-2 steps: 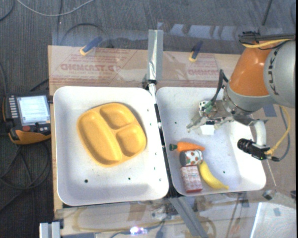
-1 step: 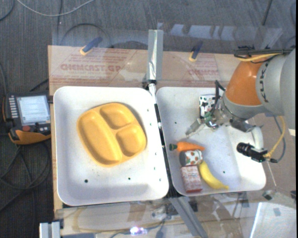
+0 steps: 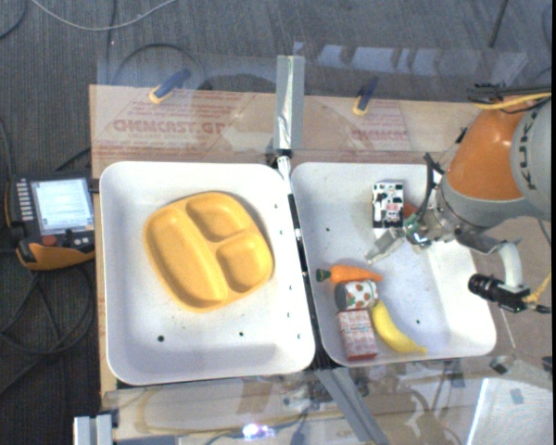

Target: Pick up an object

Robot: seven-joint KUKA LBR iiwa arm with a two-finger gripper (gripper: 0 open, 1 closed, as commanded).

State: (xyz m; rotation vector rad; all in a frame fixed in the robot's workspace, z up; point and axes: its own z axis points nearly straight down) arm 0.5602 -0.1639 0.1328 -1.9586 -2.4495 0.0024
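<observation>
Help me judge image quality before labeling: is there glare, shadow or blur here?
Camera view: even lighting; faint reflections on the clear panel behind the bins; soft shadows under the yellow tray; small items such as the carrot look slightly soft.

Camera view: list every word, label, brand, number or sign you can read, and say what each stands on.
"KU": black letters on the arm's grey housing, cut off at the frame edge.
Faded red print on the cardboard behind the bins: too faint to read.
Cow-patterned carton: label too small.
Small can and red box: labels blurred.
Handheld pendant's screen: washed out, unreadable.
</observation>
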